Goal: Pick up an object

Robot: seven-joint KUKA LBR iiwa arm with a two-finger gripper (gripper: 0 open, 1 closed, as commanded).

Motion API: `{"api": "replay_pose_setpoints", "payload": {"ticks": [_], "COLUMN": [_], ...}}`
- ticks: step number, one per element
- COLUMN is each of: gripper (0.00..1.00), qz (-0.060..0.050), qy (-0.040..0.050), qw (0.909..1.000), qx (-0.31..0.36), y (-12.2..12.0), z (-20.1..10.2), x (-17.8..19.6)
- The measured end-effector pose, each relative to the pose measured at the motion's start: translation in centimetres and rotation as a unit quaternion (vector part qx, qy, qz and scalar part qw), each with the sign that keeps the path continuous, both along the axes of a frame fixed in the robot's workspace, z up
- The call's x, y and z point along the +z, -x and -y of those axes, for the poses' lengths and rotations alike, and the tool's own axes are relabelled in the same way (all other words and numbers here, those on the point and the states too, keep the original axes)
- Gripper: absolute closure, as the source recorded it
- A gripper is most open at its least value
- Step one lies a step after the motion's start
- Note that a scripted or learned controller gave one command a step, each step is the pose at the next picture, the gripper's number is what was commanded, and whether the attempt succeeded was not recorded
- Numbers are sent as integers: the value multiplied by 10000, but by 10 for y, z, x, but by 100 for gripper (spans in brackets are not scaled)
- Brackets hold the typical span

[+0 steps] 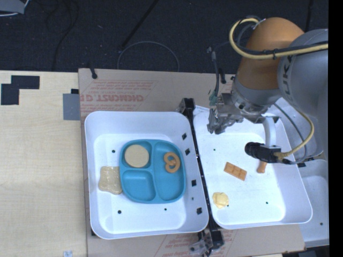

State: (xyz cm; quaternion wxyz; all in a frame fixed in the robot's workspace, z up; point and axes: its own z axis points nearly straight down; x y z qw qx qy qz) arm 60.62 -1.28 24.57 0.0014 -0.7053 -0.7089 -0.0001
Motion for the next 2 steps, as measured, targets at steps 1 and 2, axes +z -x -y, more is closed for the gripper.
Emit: {"api": "replay_pose_setpoints", "payload": {"ticks": [1, 2], "gripper": [100, 100], "qz": [1, -2], "qy": [3, 3], "qw": [10000, 10000], "qx": [-4, -1], "y": [-7, -12], "z": [-54, -105], "x": [4, 5]}}
